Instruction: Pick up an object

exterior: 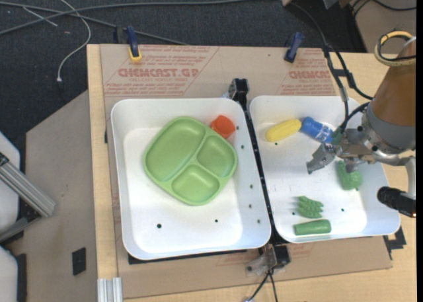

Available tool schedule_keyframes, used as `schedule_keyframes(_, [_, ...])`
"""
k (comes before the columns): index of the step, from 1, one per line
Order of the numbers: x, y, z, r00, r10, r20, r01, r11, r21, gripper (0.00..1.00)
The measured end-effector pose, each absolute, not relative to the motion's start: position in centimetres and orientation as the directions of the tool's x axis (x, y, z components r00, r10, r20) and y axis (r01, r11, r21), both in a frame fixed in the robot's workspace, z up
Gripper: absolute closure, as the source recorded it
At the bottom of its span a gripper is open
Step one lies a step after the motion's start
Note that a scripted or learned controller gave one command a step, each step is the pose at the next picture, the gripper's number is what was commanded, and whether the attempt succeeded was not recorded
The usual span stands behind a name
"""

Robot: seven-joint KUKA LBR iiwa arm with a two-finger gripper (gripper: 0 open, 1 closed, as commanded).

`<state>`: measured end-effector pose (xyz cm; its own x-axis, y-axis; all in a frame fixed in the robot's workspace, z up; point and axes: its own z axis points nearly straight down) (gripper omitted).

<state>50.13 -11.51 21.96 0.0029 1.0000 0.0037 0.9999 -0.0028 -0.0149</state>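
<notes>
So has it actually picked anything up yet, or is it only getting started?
Nothing looks picked up yet. The gripper hangs low over the right bin, with nothing visible between its fingers. The yellow piece, blue item and green toys all lie in that bin; the green plate and orange piece sit in the left bin. The grasp and lift remain.

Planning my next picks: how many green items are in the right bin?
3. A leafy green toy near the front, a green cylinder just in front of it, and a green lump under the arm, which may hide more.
</notes>
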Motion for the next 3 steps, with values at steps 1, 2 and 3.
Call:
schedule_keyframes(1, [50.4, -11.5, 22.5, 0.0, 1.0, 0.002, 1.0, 0.0, -0.002, 0.0])
schedule_keyframes(2, [50.7, -10.9, 18.1, 0.0, 1.0, 0.003, 1.0, 0.0, -0.006, 0.0])
schedule_keyframes(3, [50.7, -10.1, 12.0, 0.0, 1.0, 0.003, 1.0, 0.0, -0.009, 0.0])
